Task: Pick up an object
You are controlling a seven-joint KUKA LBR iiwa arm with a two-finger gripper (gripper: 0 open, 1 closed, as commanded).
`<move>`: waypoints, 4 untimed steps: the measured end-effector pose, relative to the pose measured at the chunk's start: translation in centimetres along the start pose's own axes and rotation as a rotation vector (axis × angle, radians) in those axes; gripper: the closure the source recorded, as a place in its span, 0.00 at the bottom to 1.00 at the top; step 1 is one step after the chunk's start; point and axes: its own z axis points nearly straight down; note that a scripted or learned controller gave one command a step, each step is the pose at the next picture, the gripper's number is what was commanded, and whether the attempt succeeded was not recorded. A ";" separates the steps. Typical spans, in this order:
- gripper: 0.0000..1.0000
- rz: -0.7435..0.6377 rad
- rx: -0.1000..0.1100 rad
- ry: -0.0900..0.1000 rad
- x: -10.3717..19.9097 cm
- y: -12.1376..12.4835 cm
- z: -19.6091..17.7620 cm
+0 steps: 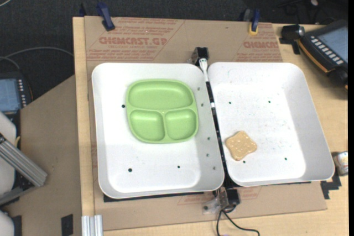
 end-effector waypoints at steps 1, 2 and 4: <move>1.00 -0.001 0.022 0.010 2.3 -0.1 13.5; 1.00 -0.003 0.018 0.009 5.9 -0.2 22.4; 1.00 -0.005 0.012 0.008 9.8 -0.5 43.3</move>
